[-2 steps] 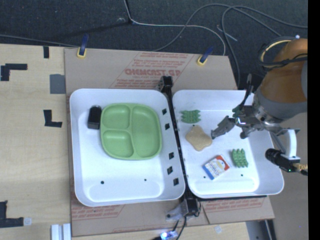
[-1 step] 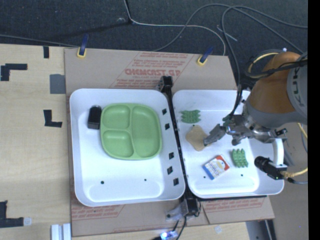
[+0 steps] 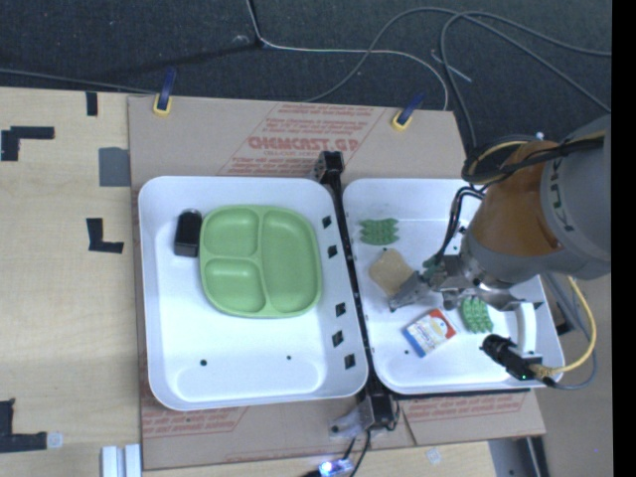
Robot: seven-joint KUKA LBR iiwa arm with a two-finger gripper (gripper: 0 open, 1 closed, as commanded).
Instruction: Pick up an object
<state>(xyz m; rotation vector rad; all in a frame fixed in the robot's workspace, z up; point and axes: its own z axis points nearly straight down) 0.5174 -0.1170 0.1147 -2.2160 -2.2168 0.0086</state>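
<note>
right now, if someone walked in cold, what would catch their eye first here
The light green divided plate fills the middle of the left bin, with a small black object at its left edge. In the right bin, the gripper reaches down beside a tan block, with a small red, white and blue packet just below.

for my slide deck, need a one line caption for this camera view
KUKA arm's tool poised by a tan block in the right bin; green divided plate left.
</note>
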